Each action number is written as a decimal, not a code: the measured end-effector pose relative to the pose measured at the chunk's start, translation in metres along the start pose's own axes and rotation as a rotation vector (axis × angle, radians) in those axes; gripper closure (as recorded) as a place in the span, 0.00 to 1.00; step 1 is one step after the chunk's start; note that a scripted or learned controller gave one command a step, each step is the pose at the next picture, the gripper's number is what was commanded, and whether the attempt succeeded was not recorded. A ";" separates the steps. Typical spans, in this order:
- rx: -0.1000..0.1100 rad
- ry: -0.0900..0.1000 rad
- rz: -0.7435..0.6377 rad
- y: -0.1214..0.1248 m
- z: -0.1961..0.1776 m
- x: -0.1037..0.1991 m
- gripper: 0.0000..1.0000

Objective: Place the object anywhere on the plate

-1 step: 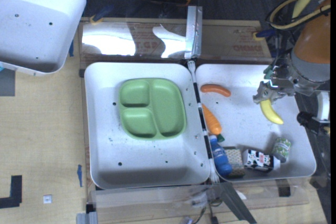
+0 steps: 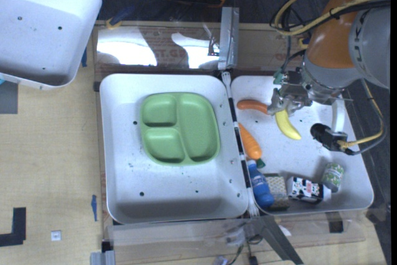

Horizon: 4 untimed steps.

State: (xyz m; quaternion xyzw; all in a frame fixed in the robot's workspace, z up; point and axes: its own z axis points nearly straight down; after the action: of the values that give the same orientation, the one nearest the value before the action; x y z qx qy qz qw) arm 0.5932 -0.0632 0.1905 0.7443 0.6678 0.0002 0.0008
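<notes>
1. Nearest the camera, well to the right of the green plate (image 2: 180, 128), a blue bottle (image 2: 260, 186), a black-and-white carton (image 2: 307, 189) and a green can (image 2: 333, 175) are lying along the front wall of the right bin (image 2: 363, 186).
2. The plate itself is sitting in the middle of the left bin (image 2: 118, 152), with its compartments facing up.
3. Just right of the plate, past the wall between the two bins, an orange carrot (image 2: 250, 141) is lying at a slant.
4. Further right of the plate, the yellow banana (image 2: 288, 125) is resting on the right bin's floor, well apart from the plate.
5. The gripper (image 2: 288, 101) is hanging over the banana's far end, touching it or just above it; I cannot tell whether it is clenched, released, or grasping the banana.
6. Right of the plate's far corner, an orange sausage (image 2: 252, 106) is lying just left of the gripper.
</notes>
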 end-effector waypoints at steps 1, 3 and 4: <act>0.000 0.000 0.028 0.005 0.004 0.077 1.00; 0.002 -0.001 0.100 -0.019 -0.075 0.082 1.00; 0.005 0.001 -0.105 0.009 0.006 0.147 1.00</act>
State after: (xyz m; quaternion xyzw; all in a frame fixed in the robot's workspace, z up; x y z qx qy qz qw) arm 0.6179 0.0819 0.1842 0.7081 0.7061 -0.0013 -0.0014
